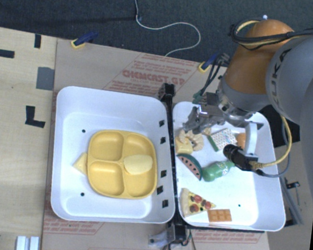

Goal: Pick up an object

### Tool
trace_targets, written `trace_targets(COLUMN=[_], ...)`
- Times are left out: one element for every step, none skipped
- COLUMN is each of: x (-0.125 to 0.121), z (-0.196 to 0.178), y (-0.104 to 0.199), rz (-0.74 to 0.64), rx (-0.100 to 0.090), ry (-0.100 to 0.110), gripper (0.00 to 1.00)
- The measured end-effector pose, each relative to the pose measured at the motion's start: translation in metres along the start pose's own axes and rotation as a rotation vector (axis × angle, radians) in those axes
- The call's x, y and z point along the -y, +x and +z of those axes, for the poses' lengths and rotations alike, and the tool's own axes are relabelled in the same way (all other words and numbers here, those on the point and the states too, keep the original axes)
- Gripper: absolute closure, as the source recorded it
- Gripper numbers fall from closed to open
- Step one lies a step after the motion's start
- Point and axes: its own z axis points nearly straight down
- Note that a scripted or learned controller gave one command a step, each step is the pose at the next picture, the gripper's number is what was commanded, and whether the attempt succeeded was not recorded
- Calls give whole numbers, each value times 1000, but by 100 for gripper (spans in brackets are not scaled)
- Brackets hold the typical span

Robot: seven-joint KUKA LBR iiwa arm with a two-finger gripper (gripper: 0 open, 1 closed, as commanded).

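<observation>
Gripper (198,121) hangs low over the back left corner of the right bin (258,218), and we cannot tell how it is set, since the wrist and cabling crowd it; nothing shows as held.

Our likeliest target is the pale yellow toy (187,143), which lies just in front of and slightly left of the gripper, near the wall shared with the left bin (61,195); it looks touching or nearly so (we cannot say which). It is a lumpy, cream-coloured piece, its shape broken by the gripper's shadow, so we judge no clear long axis.

Nearer us lie a watermelon slice (190,165) and a green piece (216,171), both slanting across the bin; a pizza slice (195,201) and an orange waffle (219,215) sit by the front wall, well apart from the gripper.

The left bin carries a yellow tray (110,170), far from the arm's reach line.
</observation>
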Motion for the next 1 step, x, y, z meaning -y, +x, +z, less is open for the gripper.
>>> trace_targets(x=[-7], z=[15], y=[7], rz=[1], rx=[2], ry=[1], gripper=[100])
